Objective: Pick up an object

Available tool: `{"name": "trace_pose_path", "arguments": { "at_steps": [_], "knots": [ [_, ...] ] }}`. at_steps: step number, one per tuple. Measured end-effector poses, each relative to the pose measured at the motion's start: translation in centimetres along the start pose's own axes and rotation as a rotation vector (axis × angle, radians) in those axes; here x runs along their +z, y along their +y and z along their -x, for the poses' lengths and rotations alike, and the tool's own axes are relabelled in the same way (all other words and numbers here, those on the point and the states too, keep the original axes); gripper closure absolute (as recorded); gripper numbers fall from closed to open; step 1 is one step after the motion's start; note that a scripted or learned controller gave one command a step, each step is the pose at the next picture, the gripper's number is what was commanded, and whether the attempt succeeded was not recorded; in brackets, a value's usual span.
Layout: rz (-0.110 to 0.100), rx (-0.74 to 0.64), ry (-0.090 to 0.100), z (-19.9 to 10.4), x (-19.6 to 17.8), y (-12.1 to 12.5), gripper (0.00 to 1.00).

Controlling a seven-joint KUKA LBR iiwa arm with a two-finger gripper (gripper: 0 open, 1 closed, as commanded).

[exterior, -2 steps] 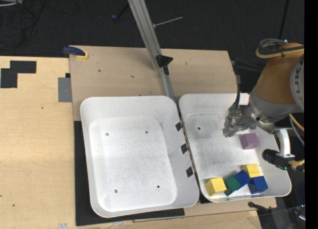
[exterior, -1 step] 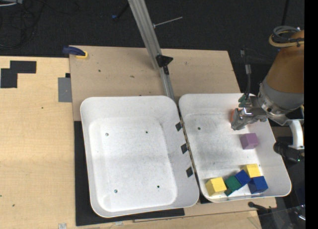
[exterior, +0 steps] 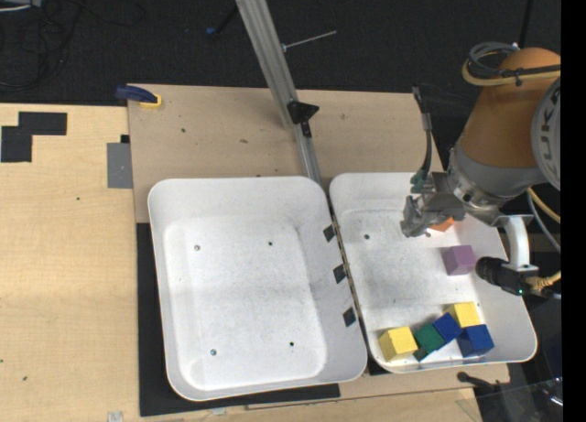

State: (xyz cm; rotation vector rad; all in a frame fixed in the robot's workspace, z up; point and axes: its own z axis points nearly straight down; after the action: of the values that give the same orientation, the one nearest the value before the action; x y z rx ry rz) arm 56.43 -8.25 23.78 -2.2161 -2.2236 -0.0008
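My gripper (exterior: 417, 224) hangs low over the upper middle of the right bin (exterior: 385, 274). Right beside it, on its right, an orange block (exterior: 442, 223) shows partly from behind the fingers; whether it is held or just lying there I cannot tell. A purple cube (exterior: 459, 259) lies a little further right and nearer. Along the bin's near edge sit a yellow cube (exterior: 397, 342), a green block (exterior: 428, 339), a blue cube (exterior: 447, 326), another yellow cube (exterior: 466, 313) and another blue cube (exterior: 475, 340).
The left bin (exterior: 247, 283) stands beside the right one, with black clips (exterior: 337, 272) along the shared edge. A slanted aluminium rail (exterior: 275, 63) rises behind the bins. The arm's orange band (exterior: 508, 109) and cables crowd the right side.
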Motion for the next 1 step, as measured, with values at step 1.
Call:
{"name": "trace_pose_path", "arguments": {
  "at_steps": [1],
  "knots": [
    [-0.003,0.0,0.0,-4.78,0.55,-0.74,1.0]
  ]
}}
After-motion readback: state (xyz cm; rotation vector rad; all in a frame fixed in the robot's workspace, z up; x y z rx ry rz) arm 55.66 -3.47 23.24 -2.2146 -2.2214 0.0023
